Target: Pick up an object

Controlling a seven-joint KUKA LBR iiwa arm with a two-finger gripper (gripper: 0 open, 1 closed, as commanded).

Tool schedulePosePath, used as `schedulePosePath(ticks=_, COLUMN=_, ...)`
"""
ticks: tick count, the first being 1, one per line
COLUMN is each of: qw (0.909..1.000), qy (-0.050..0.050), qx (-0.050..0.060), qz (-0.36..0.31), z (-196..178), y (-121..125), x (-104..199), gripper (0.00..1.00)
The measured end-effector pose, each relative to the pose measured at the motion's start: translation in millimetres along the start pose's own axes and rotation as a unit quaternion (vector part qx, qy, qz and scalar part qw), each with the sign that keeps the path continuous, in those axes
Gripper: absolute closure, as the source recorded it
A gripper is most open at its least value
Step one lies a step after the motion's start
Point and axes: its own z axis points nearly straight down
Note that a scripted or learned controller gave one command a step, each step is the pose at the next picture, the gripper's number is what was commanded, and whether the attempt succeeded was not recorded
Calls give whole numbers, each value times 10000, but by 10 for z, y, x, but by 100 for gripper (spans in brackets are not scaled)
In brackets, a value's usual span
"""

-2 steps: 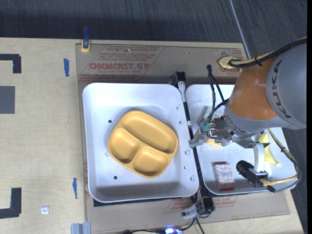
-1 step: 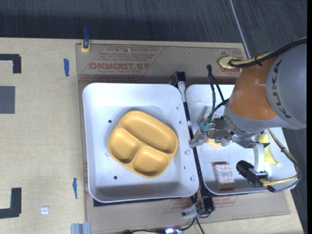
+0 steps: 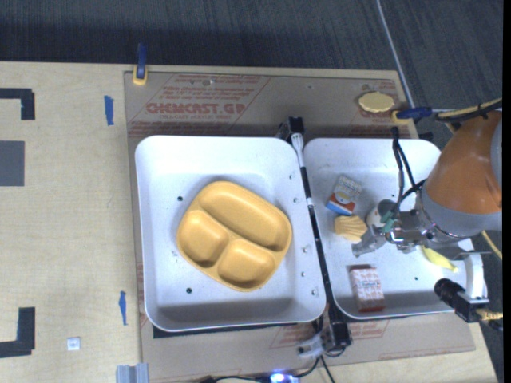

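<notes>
Fingers [image 3: 375, 234] state unclear above right bin [image 3: 363, 152], yellow tray [image 3: 232, 234] in left bin [image 3: 160, 214]

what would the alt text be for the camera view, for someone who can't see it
A grey and orange robot arm reaches from the right into the right bin, its gripper low beside a small yellow piece, near a blue-and-white packet and a red-and-white packet. The left bin holds a yellow three-compartment tray.
</notes>
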Motion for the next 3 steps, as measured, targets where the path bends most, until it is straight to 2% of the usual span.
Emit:
schedulePosePath(ticks=1, qw=10000, qy=1, qx=-15, qz=0, z=734, y=51, x=-102, gripper=0)
schedulePosePath(ticks=2, qw=10000, qy=-12, qx=-35, qz=5, z=627, y=62, x=-109, gripper=100)
schedulePosePath(ticks=3, qw=10000, qy=-11, qx=-34, qz=6, z=628, y=61, x=-109, gripper=0)
